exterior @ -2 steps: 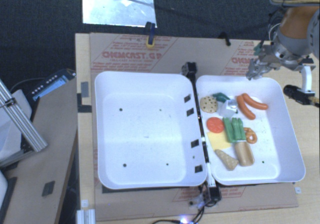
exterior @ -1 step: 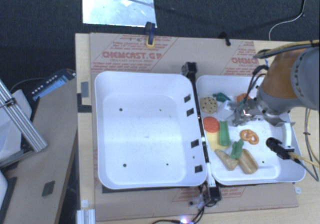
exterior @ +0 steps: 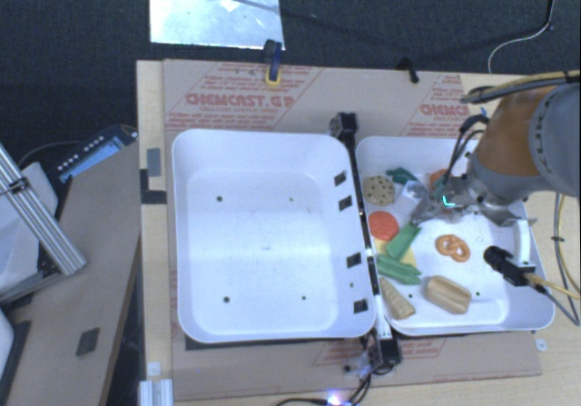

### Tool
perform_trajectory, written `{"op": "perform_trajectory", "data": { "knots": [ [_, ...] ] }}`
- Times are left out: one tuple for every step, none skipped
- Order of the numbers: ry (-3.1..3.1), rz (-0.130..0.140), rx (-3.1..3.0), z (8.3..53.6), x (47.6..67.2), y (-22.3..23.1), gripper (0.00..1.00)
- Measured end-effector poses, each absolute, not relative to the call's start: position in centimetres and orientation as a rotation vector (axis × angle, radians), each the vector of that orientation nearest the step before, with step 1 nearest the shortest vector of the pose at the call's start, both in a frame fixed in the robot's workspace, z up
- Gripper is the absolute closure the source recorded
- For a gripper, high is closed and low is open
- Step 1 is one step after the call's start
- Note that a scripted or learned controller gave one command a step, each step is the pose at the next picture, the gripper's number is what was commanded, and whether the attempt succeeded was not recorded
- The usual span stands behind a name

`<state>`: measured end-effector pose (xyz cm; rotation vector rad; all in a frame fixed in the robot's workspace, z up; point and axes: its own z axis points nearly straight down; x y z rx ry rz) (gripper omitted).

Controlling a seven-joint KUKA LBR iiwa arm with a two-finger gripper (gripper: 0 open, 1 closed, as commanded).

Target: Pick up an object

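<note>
The right bin (exterior: 531,300) holds several toy foods: a cookie (exterior: 378,188), a red tomato slice (exterior: 384,225), a green pepper piece (exterior: 400,240), a green bean pod (exterior: 398,270), a pretzel (exterior: 452,248), a bread loaf (exterior: 448,293), a tan cone (exterior: 397,299) and a teal piece (exterior: 402,176). My gripper (exterior: 425,207) reaches in from the right and hangs low over the bin's middle, just above the green pepper piece and left of an orange piece (exterior: 438,179). I see nothing held between its fingers.
The left bin (exterior: 263,241) lies beside the right one, with a black clip strip (exterior: 356,213) along their shared wall. A yellow clamp (exterior: 272,73) sits on the board behind. Cables run at the far right.
</note>
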<state>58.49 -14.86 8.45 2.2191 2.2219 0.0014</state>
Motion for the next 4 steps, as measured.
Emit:
{"op": "perform_trajectory", "data": {
  "knots": [
    [2.227, 0.006, 2.208, 8.8, 63.8, -10.2, 0.00],
    [2.228, 0.015, 2.204, 19.2, 61.6, 0.9, 0.00],
    [2.227, 0.006, 2.212, 19.6, 61.5, 0.5, 1.00],
    [2.221, 0.026, 2.203, 37.0, 60.7, 3.7, 1.00]
  ]
}}
